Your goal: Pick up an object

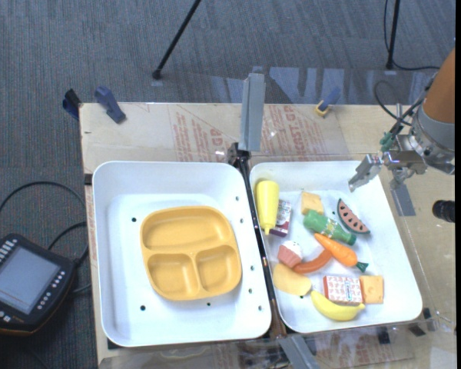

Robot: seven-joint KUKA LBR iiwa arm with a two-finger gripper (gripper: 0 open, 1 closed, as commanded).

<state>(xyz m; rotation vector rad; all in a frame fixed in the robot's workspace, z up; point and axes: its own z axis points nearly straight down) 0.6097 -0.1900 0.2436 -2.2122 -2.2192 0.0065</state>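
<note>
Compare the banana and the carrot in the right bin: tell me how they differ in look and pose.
The banana is yellow and curved; the carrot is orange, straight and tapered, with a green tip. The banana lies at the near edge of the right bin, below a small box; the carrot lies nearer the middle, slanting down to the right. Both are toy foods lying flat in that bin.

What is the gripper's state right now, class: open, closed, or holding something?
Two-finger gripper: open, holding nothing, above the right shallow white bin's far right corner.
</note>
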